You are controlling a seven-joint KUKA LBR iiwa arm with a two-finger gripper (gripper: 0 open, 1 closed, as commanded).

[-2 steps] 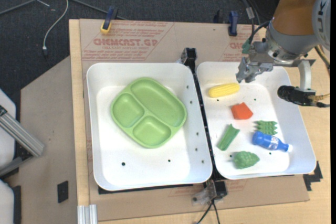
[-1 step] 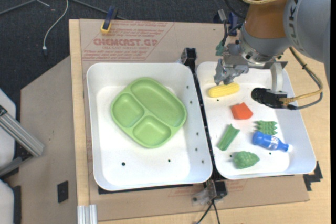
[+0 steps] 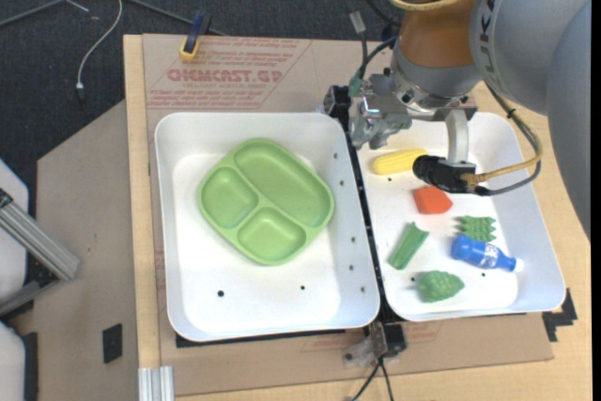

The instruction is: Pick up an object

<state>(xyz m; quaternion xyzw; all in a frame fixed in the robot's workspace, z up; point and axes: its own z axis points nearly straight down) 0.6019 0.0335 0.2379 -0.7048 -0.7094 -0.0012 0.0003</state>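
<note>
Yellow piece (image 3: 392, 163) was the closest candidate, so I took it as the pick target. It lay in the right bin (image 3: 531, 294), far end, close to the wall shared with the left bin (image 3: 192, 300). Gripper (image 3: 372, 122) hung over that shared wall at the far end of the bins; I couldn't tell if it was wide or narrow, and nothing was visibly held. From the gripper the yellow piece sat just toward the camera and a bit to the view's right, near but apart. Its long axis ran roughly left-right across the view, right end tipped slightly up. I judged the next move needed a short shift that way, then a descent, closing across the short axis. Orange block (image 3: 432, 200) was just beyond it, green pod (image 3: 408, 245) and blue bottle (image 3: 481, 254) farther toward the near rim. Green divided plate (image 3: 267, 200) sat alone in the left bin, poor grip shape
</note>
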